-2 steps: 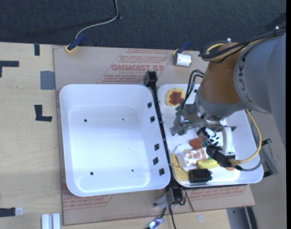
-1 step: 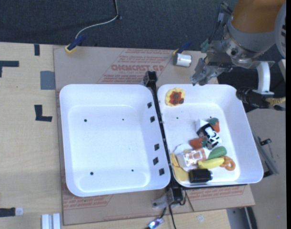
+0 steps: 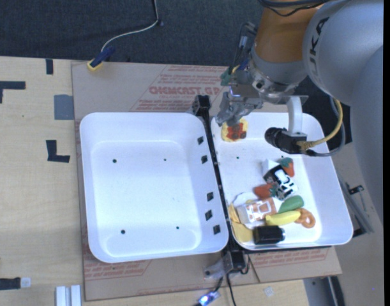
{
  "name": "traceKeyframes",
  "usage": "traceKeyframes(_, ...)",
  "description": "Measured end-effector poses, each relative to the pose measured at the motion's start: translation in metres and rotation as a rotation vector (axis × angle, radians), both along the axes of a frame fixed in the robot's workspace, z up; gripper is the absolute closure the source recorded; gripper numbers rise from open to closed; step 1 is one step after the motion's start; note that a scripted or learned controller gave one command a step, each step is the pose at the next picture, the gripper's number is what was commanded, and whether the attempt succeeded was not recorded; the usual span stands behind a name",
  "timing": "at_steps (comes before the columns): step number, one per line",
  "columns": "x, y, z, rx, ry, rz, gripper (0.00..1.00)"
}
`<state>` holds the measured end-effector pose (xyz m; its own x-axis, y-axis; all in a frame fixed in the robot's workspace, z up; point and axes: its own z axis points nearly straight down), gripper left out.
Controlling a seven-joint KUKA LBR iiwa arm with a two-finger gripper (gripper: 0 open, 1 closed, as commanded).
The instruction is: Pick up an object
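You are seeing the gripper (image 3: 233, 115) hovering just above a small orange toy (image 3: 235, 131); its grip I cannot tell. The toy is looking light, lumpy; pinch across its middle

Both white bins (image 3: 143, 190) are seen to be of smooth, slightly glossy plastic, set on a matt brown cardboard sheet (image 3: 175, 85) laid over the pale, matt wood-look worktop (image 3: 29, 190). The arm (image 3: 348, 37) is finished in smooth grey with a glossy orange band (image 3: 287, 11). The toys (image 3: 281, 203) appear to be of shiny plastic.
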<state>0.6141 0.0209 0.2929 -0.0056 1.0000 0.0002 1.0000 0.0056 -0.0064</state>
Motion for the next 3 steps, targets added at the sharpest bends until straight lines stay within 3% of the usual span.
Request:
traceKeyframes(1, -0.009, 0.01, -0.04, -0.001, -0.001, -0.004, 1.0)
traceKeyframes(2, 0.003, 0.032, -0.085, -0.002, -0.001, -0.003, 1.0)
traceKeyframes(3, 0.002, 0.139, -0.142, 0.001, 0.0, 0.005, 1.0)
